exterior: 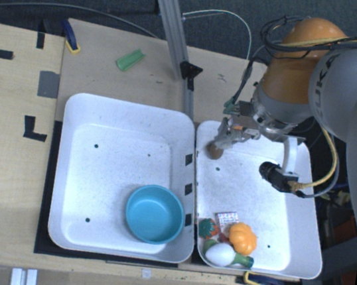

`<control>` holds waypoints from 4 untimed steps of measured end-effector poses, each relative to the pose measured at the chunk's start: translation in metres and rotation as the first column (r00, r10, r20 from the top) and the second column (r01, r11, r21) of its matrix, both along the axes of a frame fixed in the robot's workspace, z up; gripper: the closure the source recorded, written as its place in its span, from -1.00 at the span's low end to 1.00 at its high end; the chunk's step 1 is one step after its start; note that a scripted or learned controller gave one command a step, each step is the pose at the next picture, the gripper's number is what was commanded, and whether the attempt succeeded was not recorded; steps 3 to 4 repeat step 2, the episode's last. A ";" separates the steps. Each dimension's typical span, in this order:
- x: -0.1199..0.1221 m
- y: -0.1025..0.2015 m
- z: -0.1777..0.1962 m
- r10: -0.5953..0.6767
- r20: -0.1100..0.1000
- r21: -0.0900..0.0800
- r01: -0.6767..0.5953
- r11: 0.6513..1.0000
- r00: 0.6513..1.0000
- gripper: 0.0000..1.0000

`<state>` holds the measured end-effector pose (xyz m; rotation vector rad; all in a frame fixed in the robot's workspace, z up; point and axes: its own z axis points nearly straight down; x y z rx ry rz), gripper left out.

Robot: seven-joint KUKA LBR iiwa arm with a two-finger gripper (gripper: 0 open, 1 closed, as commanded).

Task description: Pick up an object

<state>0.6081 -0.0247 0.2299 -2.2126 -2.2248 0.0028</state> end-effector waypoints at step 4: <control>-0.051 0.100 -0.017 0.001 -0.001 0.000 -0.001 1.000 1.000 1.00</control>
